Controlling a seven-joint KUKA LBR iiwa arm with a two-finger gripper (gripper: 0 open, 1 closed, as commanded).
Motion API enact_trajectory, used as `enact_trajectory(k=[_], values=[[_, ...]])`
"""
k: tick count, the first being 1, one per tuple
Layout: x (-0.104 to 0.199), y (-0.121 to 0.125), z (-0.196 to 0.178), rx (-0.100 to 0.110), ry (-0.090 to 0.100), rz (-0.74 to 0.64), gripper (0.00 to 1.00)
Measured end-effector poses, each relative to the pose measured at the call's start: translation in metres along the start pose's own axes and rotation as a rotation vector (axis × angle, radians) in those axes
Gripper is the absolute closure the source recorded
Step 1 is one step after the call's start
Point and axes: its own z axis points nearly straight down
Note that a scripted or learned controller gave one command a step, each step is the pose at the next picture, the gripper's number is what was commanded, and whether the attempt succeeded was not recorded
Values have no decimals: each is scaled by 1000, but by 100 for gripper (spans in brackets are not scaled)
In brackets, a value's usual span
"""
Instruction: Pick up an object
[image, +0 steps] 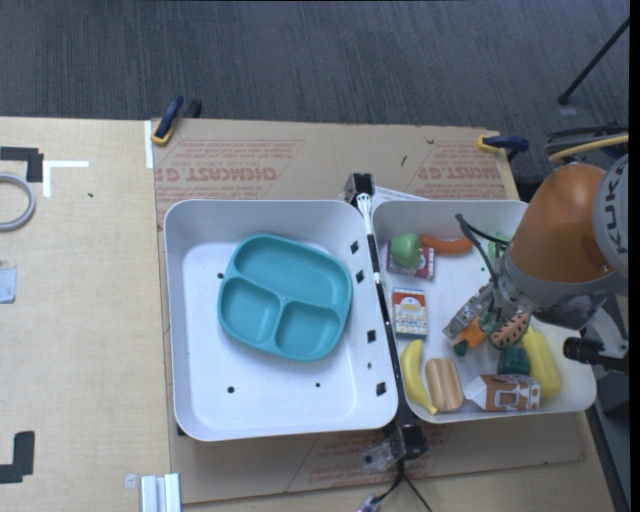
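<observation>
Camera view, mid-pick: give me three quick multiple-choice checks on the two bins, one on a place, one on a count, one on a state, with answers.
1. Where does the teal divided plate lie?
A. In the left bin
B. In the right bin
C. On the cardboard outside both bins

2. How many compartments does the plate have?
A. Two
B. Three
C. Five

3. How does the plate sit?
A. Upside down
B. Leaning on a bin wall
C. Flat, open side up

Answers:
1. A, it rests alone on the floor of the left bin, while the toy foods such as the banana and hot dog crowd the right bin, where the gripper is lowered.
2. B, one long section runs above two smaller ones.
3. C, all its hollows face the camera and its rim looks level.
</observation>
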Motion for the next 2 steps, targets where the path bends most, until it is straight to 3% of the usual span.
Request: enact_trajectory(k=[1,2], values=[[64,25,-107,2,1,53,100],[116,34,-196,2,1,74,100]])
